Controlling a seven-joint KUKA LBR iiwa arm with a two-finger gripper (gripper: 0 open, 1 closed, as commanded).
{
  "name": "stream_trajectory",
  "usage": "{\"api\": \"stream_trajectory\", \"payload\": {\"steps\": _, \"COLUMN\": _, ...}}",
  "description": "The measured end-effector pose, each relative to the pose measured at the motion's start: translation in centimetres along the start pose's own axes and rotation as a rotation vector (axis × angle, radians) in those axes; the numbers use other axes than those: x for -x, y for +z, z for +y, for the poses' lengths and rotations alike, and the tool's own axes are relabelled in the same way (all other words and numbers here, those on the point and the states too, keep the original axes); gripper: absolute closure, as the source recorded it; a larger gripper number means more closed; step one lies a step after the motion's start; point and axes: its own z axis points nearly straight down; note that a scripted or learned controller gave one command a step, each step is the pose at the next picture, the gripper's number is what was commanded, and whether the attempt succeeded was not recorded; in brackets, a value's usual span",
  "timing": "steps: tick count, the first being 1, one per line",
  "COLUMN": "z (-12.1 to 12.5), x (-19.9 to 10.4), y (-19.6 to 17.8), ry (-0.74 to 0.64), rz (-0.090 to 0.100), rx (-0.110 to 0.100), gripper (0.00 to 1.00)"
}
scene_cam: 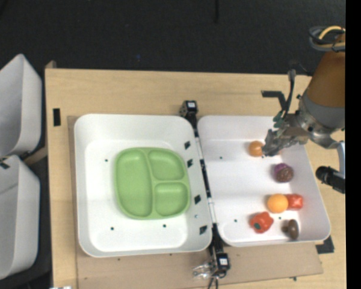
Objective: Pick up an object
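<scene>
A: Starting at the near edge, the right bin (pixel 228 161) holds a cluster along its front: a red pepper-like piece (pixel 261 222), a small brown item (pixel 290 227), then an orange ball (pixel 277 203) touching a red block (pixel 295 201). A little farther back sits a dark purple round thing (pixel 283 173).

B: And the one being worked on?

A: Most likely the small orange object (pixel 256 148) at the far side of that bin, near the back wall. The end effector (pixel 272 144) hangs just beside it on the right, low over the bin floor. Whether it is spread or pressed together cannot be told from this angle, and nothing shows it gripping the object.

B: How would that object handle?

A: It looks like a small toy fruit, so probably light and fairly stiff, with a smooth rounded skin that could roll or slip out sideways. A grip across its widest middle, centred, would seem safest; a glancing touch may push it along the slick white plastic.

B: And the rest of the scene?

A: The left bin (pixel 96 161) carries a green divided plate (pixel 151 182). Both bins rest on a pale wooden desk (pixel 120 92), clipped together along the middle. Beyond the desk the floor (pixel 138 17) is dark, and white moulded shapes (pixel 9 113) stand at the left.
</scene>
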Motion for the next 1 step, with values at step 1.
{"api": "stream_trajectory", "payload": {"steps": 1, "z": 2.76, "x": -4.83, "y": -0.44, "ry": 0.000, "rz": 0.000, "rx": 0.000, "gripper": 1.00}}
